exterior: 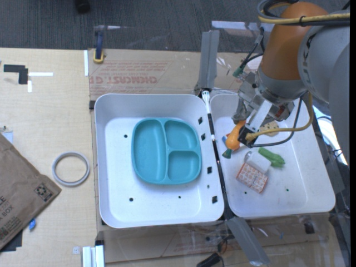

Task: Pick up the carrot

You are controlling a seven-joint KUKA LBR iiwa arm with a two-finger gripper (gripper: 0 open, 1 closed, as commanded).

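One step is in hand: securing the orange carrot with a green leaf end [234, 138]. All positions below are given relative to the teal divided plastic plate [167, 149], which sits in the left shallow white bin [103, 149].

1. Locate the target. The carrot lies to the view's right of the plate, just across the shared bin walls, near the left wall of the right shallow white bin [311, 204]. It lies at a slant, green end pointing down-left toward the plate.

2. Check the tool. The two-finger gripper [248, 133] is just beyond the carrot on the side away from the plate, touching or nearly touching the carrot's upper end. Whether it is closed on the carrot or merely beside it cannot be told from this view, so do not assume a hold.

3. Grip across the carrot's short axis, near its thick orange middle. The tapered green end is likely to slip.

4. Keep clear of the bin wall on the plate side, as a jaw could catch there.

5. Note the neighbours. A green pod-shaped toy [271, 157] and a flat tan waffle-patterned piece [253, 176] lie farther from the plate, apart from the carrot. Avoid sweeping into them.

6. Lift straight up, then confirm that the carrot rises with the tool.
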